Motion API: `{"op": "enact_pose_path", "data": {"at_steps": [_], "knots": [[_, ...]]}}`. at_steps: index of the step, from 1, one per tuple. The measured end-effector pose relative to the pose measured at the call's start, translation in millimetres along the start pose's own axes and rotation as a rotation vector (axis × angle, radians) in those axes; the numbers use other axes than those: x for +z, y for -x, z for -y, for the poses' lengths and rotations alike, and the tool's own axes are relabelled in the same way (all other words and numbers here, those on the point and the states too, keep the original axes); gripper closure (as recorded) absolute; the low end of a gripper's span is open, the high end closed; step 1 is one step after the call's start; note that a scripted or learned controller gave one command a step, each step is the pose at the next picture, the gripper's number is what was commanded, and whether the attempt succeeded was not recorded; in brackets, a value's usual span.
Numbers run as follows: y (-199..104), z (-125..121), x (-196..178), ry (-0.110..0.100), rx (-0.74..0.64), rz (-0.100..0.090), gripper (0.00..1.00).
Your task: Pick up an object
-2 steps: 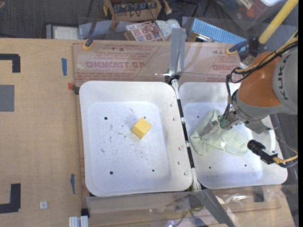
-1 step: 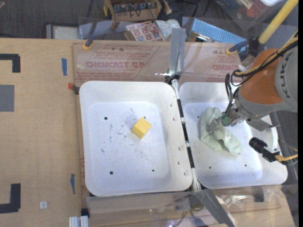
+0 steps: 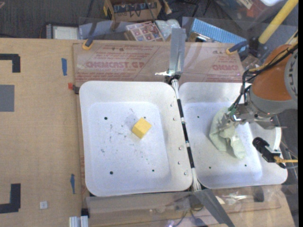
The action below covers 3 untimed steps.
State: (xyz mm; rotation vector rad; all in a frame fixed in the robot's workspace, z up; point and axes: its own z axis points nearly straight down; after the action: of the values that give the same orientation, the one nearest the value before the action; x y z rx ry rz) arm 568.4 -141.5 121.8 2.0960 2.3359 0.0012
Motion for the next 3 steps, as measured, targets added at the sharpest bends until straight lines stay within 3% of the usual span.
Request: {"op": "enact_pose_path", "data": {"at_steps": [1,2,3], "knots": [[-59,0,-80,-0.003,0.177,-0.001,1.00],[-127,-37,-99,-0.002,0.091,-0.001,1.00],[-202,-42,-89,-0.005,0.031,-0.002,1.00]]}}
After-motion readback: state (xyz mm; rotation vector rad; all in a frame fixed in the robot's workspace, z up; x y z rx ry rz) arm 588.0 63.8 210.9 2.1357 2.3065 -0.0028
